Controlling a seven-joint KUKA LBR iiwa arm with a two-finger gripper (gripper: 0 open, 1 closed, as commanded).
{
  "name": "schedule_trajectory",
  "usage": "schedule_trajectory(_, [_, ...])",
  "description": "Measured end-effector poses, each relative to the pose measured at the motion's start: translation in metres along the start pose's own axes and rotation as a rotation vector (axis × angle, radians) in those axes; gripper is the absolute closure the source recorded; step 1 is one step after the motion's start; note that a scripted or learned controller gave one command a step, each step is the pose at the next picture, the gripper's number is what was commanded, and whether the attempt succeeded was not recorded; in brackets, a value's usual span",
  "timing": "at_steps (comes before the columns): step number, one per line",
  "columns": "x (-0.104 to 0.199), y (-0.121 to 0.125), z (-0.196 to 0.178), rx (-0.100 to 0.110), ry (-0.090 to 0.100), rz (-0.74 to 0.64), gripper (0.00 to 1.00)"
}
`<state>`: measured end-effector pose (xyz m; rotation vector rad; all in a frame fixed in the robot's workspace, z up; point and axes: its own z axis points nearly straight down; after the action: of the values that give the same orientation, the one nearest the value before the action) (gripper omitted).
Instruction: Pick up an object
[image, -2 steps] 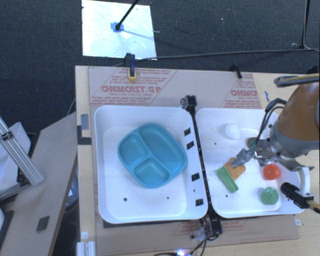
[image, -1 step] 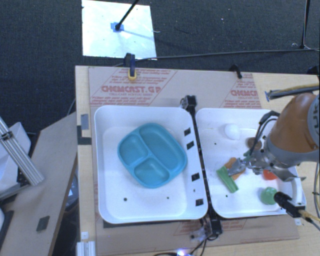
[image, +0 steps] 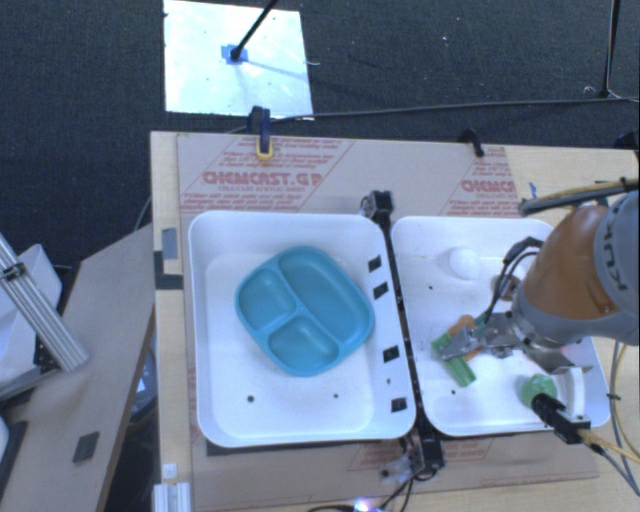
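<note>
Worktop (image: 330, 160): flat pale wooden board, its far part covered by a cardboard-coloured sheet with red printed lettering; two shallow white bins sit side by side on it.
Left bin (image: 215, 330): smooth white plastic, rectangular with rounded corners and a low raised rim; a few small dark holes dot its floor.
Blue plate (image: 303, 310): glossy turquoise plastic, rounded-square outline, moulded into three compartments; lies flat near the middle of the left bin, turned at an angle to the bin walls.
Divider (image: 388, 300): dark strip with black clips running between the two bins from the far edge of the worktop to the near edge.
Right bin (image: 420, 250): same white plastic and shape as the left one, touching the divider.
White ball (image: 463, 262): small, smooth, rounded, almost the colour of the bin floor; rests in the far half of the right bin.
Green block (image: 459, 371): short, elongated, matte green piece lying tilted on the floor of the right bin, toward its near edge, just under the claw tips.
Orange piece (image: 463, 326): small orange item beside the claw, shape unclear.
Green round object (image: 537, 387): pale green, rounded, near the near-right corner of the right bin.
Arm (image: 575, 270): grey casing with a broad orange band, reaching in over the right edge of the worktop.
Claw (image: 452, 347): metallic, low over the right bin, tips touching or just above the green block; whether the tips are apart or together cannot be told.
</note>
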<state>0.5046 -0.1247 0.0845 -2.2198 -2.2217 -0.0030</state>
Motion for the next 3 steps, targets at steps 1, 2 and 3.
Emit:
schedule_trajectory(1, [0.0, 0.003, -0.014, -0.009, 0.0, -0.001, 1.0])
schedule_trajectory(2, [-0.001, 0.011, -0.077, -0.007, -0.004, -0.004, 1.0])
schedule_trajectory(3, [-0.001, 0.004, -0.125, -0.005, -0.003, -0.003, 1.0])
